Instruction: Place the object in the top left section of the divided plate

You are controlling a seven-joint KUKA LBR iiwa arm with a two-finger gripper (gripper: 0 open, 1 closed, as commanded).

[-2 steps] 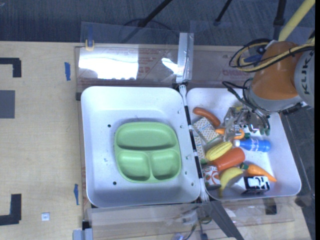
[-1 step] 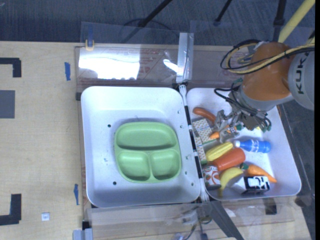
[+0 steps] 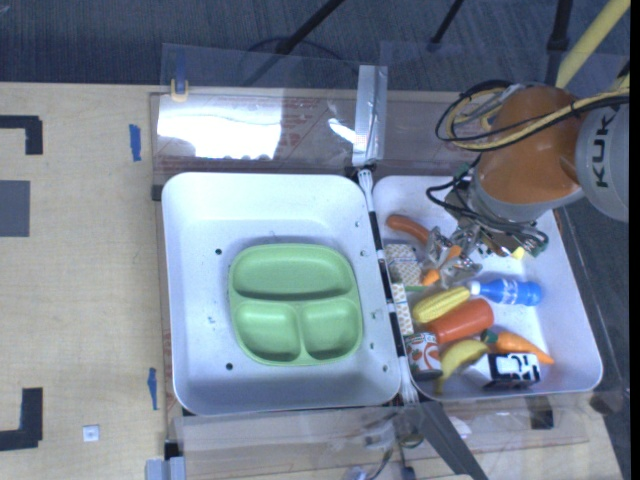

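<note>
A green divided plate (image 3: 295, 301) lies in the left white bin (image 3: 190, 228), with one long section at the top and two smaller ones below. My gripper (image 3: 455, 251) hangs low in the right bin (image 3: 575, 298), just above a heap of toy food. A hot dog (image 3: 407, 226) lies to its left. Below it lie a yellow piece (image 3: 440, 303), an orange-red pepper (image 3: 462, 320), a blue and white bottle (image 3: 508, 291) and a carrot (image 3: 520, 345). The wrist hides the fingertips.
The grey and orange arm (image 3: 530, 158) reaches in from the upper right over the right bin's far corner. A clear plastic wall (image 3: 260, 118) stands behind the bins. A black and white item (image 3: 514, 367) and a banana (image 3: 457, 356) lie near the right bin's front wall.
</note>
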